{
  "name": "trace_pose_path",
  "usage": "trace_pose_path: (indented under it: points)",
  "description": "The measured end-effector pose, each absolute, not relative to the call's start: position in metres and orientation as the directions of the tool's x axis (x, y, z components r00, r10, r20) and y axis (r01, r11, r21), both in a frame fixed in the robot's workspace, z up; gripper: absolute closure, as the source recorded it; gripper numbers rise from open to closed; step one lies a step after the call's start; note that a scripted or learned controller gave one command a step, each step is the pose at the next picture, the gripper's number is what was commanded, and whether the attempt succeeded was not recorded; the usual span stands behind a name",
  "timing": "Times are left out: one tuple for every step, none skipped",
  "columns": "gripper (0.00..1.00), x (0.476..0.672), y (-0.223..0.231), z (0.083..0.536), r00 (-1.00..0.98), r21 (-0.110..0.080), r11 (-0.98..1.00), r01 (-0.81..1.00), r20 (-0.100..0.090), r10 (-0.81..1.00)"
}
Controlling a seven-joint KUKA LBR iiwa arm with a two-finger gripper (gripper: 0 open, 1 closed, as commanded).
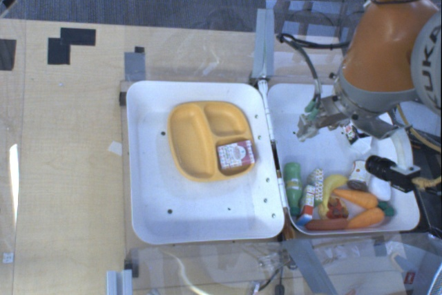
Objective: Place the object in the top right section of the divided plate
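Observation:
The yellow divided plate lies in the left white bin. A small red and pink carton rests in the plate's lower right section. The top right section shows bare yellow. My gripper hangs over the upper part of the right bin, well right of the plate, below the orange wrist band. I see nothing clearly held in it. Toy foods sit in a pile at the right bin's near end, apart from the gripper.
The pile holds a green bottle, a white and red carton, a banana, two carrots, a sausage and red berries. A metal divider separates the bins.

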State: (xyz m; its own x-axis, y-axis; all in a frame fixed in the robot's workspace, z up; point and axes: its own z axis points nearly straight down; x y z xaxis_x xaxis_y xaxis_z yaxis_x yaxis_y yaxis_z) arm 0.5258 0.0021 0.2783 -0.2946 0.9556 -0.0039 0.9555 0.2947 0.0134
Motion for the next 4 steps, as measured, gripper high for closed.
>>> trace_pose_path:
  points:
    - [1.00,0.488,-0.017,0.259,-0.331,0.004,0.331,0.944,-0.002,0.944]
    - [0.00,0.488,-0.017,0.259,-0.331,0.005,0.331,0.944,-0.002,0.944]
    - [1.00,0.490,-0.016,0.271,-0.334,0.010,0.334,0.942,-0.004,0.942]
    - [0.00,0.490,-0.016,0.271,-0.334,0.010,0.334,0.943,-0.004,0.943]
